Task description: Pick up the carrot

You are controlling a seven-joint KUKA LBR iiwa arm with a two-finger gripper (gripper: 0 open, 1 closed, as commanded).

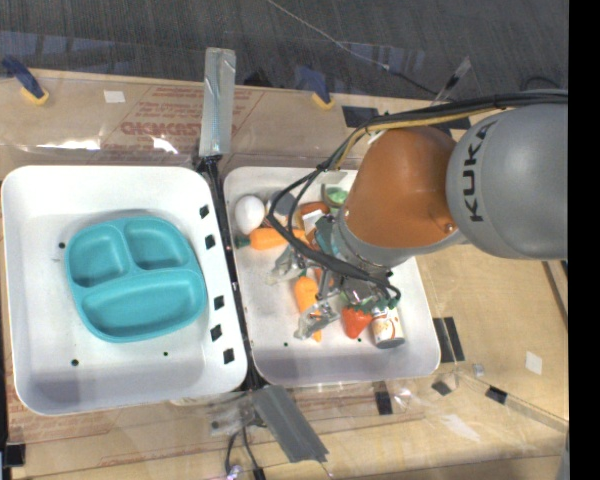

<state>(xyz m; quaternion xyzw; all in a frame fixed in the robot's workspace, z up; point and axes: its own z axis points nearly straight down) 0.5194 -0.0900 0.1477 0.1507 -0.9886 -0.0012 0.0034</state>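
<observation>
Carrot (306, 292) lies in the right bin (280, 363), centre of frame, just beside the jaws; whether they are open, you cannot tell. Judge it light, stiff and smooth, so take hold across its thicker middle.

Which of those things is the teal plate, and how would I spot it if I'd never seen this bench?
Start with the two white bins side by side and take the left bin, away from the grey and orange arm. The teal plate lies flat in its middle. It is a rounded dish split into three compartments, two small above one long, and far larger than the small orange and white bits crowded in the right bin.
</observation>
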